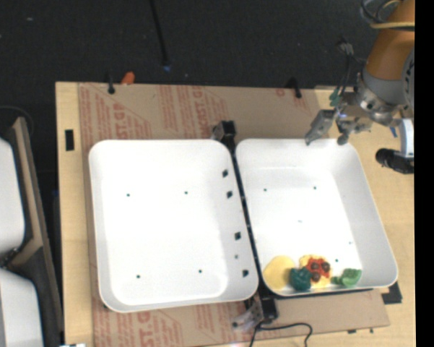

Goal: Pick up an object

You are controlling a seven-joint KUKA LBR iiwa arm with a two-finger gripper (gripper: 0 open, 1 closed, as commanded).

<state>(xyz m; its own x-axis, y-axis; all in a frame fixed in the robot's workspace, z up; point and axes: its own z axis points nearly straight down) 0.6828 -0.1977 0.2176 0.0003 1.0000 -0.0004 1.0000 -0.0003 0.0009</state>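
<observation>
The hand (328, 130) hangs over the far rim of the right bin (303, 194), near its far right corner, with its two fingers spread apart and nothing between them. The arm (388, 56) comes in from the right, its orange band above the wrist.

Most of the right bin's floor lies bare and white, so there is open room from the far rim down to the near edge. The left bin (166, 215) sits just beside it, the two rims meeting along a line of black clips. Both rest on a brown board (173, 114) on the surface (68, 215).

The objects huddle against the near rim of the right bin, well apart from the hand: a pale yellow disc (277, 270), a dark green lump (300, 279) touching it, a red and orange piece (318, 267) just behind, and a lighter green bit (349, 275) to the right.
</observation>
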